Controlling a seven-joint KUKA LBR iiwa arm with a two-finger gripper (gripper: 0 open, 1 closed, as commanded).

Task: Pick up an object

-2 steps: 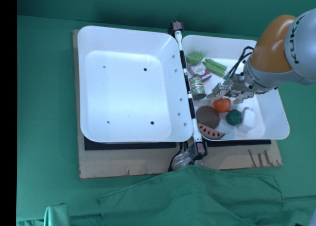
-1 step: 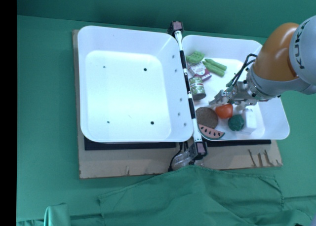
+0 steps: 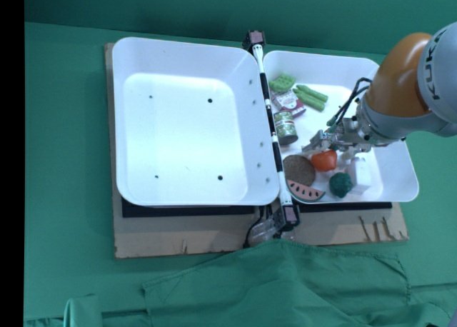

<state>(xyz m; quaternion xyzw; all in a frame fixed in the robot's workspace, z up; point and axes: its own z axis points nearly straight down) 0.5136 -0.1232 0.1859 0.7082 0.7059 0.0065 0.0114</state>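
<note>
My gripper (image 3: pixel 331 145) is low inside the right bin (image 3: pixel 400 175), reaching in from the right. Directly under and in front of it lies a red tomato-like object (image 3: pixel 325 161), partly covered by the gripper body. Close by are a brown round disc (image 3: pixel 299 169), a watermelon slice (image 3: pixel 305 190), a green broccoli piece (image 3: pixel 340 184) and a white block (image 3: pixel 361 173). Whether the gripper touches the red object is hidden.
Further back in the right bin sit a green can (image 3: pixel 286 127), a red packet (image 3: pixel 289 101), a green block (image 3: pixel 281 81) and green pods (image 3: pixel 312 94). The left bin (image 3: pixel 125 104) stands beside it, with a hinged divider (image 3: pixel 265 104) between them. Green cloth (image 3: pixel 285 283) lies at the front.
</note>
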